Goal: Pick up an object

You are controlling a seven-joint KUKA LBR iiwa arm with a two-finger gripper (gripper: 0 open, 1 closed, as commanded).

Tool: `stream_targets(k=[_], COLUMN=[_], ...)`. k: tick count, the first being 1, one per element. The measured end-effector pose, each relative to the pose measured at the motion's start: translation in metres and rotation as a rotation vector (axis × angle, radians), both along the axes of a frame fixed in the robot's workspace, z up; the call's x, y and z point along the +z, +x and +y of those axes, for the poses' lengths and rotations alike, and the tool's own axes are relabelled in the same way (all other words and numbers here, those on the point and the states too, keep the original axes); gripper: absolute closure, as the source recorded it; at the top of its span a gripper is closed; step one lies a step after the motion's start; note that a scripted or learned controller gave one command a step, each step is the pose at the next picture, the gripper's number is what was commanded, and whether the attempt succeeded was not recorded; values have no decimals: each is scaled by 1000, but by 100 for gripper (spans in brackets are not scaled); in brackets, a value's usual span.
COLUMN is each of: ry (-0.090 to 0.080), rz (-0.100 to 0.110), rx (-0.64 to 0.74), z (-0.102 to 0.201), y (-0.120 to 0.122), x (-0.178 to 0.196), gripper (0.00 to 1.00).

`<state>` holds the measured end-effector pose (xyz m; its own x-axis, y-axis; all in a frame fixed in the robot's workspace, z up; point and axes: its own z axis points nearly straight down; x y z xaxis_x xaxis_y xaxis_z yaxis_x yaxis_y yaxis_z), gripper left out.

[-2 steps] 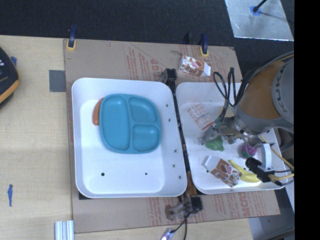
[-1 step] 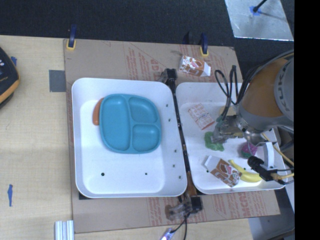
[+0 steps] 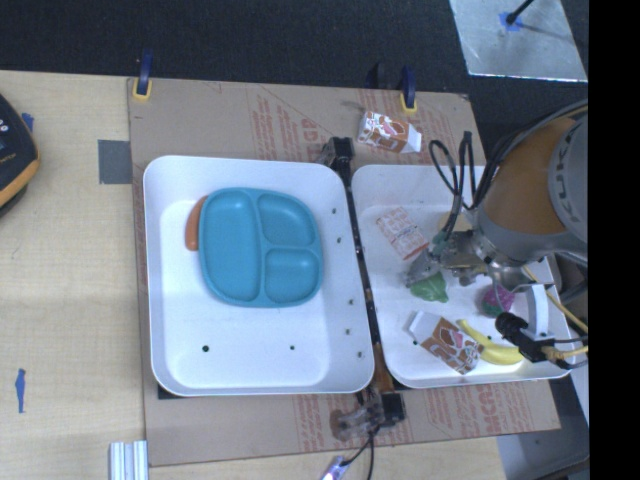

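My gripper (image 3: 432, 266) hangs low over the middle of the right bin (image 3: 392, 363), right above a green object (image 3: 432, 288). The fingers look close to the green object, but the view does not show whether they are closed on it. A white and red packet (image 3: 402, 232) lies to the upper left of the gripper. A brown and white packet (image 3: 448, 342) and a yellow banana (image 3: 492, 348) lie near the bin's front. A purple object (image 3: 498, 296) sits to the right of the gripper.
The left bin (image 3: 170, 358) holds a blue divided plate (image 3: 262, 246) with an orange object (image 3: 191, 226) tucked at its left edge. Another packet (image 3: 388, 133) lies on the cardboard behind the right bin. Cables loop beside the arm at the right.
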<state>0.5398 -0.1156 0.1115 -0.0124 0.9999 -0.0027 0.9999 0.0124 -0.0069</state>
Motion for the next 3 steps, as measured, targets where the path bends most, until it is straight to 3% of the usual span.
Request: stream_targets(k=[1,2,3], ry=[2,1,1], rz=[-5,-4,-4], rx=[-6,-5,-5], z=[8,8,8], y=[29,30,30], x=[-20,-10,-10], gripper=[0,100,0])
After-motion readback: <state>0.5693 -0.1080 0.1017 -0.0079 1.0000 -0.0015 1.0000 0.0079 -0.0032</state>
